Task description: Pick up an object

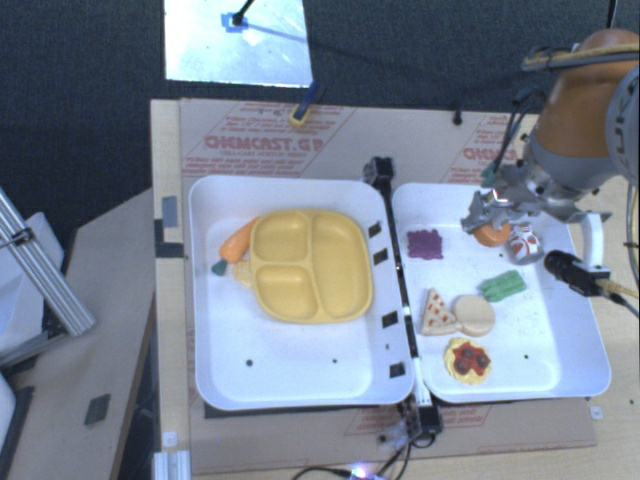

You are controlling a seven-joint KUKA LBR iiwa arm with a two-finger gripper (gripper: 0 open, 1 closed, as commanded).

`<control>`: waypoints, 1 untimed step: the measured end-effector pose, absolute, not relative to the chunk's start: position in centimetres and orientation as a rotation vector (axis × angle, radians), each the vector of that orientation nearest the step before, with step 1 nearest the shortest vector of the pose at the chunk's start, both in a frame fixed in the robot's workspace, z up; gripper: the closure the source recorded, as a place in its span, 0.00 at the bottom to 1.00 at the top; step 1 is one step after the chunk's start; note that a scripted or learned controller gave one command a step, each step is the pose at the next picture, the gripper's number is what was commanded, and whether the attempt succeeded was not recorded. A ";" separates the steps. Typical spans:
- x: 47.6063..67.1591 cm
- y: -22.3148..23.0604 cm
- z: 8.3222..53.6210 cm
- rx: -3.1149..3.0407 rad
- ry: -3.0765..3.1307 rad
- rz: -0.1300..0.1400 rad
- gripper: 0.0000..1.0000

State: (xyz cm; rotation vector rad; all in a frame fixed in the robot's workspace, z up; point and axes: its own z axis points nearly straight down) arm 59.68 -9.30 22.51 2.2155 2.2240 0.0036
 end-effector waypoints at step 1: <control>61.4 -3.6 22.7 2.210 2.232 0.006 1.00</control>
